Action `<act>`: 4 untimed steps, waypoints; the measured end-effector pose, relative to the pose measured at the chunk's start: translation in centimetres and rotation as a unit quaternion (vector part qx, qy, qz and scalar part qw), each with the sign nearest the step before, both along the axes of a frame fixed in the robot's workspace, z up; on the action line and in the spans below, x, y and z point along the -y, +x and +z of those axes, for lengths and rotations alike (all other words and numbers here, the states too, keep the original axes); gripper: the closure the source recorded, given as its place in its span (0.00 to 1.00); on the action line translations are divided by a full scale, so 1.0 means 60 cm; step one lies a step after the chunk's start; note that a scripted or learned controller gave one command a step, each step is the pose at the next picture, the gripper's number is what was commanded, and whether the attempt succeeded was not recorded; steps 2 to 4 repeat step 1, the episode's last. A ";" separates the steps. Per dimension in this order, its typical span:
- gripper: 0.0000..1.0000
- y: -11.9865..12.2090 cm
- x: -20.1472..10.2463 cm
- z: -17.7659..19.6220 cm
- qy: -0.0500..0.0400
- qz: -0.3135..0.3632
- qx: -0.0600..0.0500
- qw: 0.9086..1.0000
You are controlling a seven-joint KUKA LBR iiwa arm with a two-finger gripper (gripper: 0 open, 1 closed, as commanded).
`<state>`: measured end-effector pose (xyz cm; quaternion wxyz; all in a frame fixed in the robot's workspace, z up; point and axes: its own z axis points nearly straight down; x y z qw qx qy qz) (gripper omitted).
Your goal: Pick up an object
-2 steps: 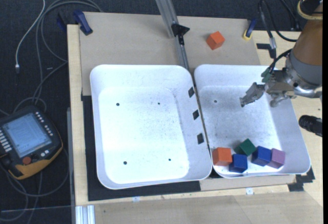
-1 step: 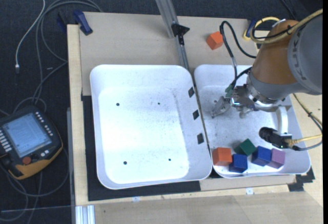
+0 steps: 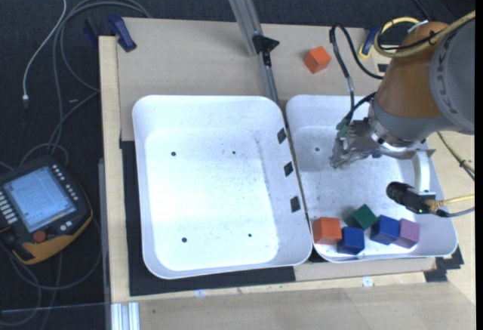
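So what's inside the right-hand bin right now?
In the right bin, five blocks lie along its near edge: orange, two blue, green, purple. The arm covers part of the floor.

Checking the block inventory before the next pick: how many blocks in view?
6. Five sit along the right bin's near edge: orange, blue, green, blue, purple. One orange block lies on the bench. The arm may hide more.

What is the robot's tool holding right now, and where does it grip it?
Nothing that I can see. The tool hangs over the right bin, away from the blocks at its near edge.
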<state>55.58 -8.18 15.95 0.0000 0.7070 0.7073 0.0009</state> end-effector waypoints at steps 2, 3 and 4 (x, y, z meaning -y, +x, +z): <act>1.00 -0.095 -0.080 0.071 0.002 0.002 -0.002 1.000; 1.00 -0.095 -0.080 0.071 0.002 0.002 -0.002 1.000; 1.00 -0.095 -0.080 0.071 0.002 0.002 -0.002 1.000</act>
